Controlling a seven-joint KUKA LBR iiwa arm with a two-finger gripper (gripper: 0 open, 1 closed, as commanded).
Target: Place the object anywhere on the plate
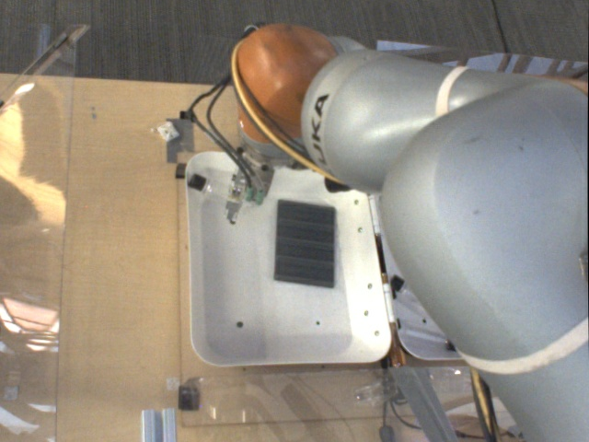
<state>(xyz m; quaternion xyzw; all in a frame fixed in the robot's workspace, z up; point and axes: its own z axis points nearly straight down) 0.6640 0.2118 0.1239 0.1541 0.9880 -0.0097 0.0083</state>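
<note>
A dark grey ribbed rectangular plate [306, 243] lies flat in the left white bin [221, 320], slightly right of its middle. My gripper [237, 199] hangs over the bin's far left corner, up and left of the plate and apart from it. A small greenish bit [257, 191] shows at the gripper's tip. I cannot tell whether it is a held object or part of the tool. The orange band and grey arm [442, 173] cover the bin's far right corner and much of the right side.
The arm hides most of the right bin [419, 337]. A small black piece [196, 181] sits at the left bin's far left corner. A bracket [175, 136] and a black block [189, 396] stand on the wooden bench [110, 247].
</note>
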